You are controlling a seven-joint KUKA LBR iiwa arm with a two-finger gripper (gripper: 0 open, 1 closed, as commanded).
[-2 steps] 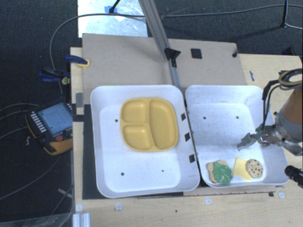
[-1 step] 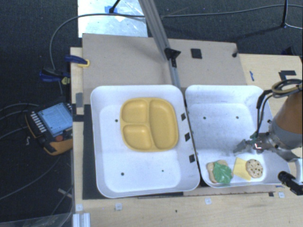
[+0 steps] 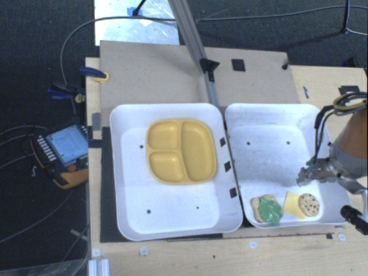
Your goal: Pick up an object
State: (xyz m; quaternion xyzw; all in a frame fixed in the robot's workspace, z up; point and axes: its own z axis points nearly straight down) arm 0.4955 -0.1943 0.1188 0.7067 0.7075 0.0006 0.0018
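Glossy yellow plastic tray (image 3: 181, 150)

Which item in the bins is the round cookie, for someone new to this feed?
Start at the right-hand shallow white bin and follow its near edge. Three small items lie there; the round tan chocolate-chip cookie is rightmost, resting on a yellow wedge. It alone is dotted with dark specks, unlike the green leafy piece.

Grey arm (image 3: 349, 174), orange band above wrist, black cable loops (image 3: 330, 117) over top.

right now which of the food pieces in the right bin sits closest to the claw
The round tan cookie, lying on the yellow wedge. It sits just below the claw; the green-topped piece lies farther left.
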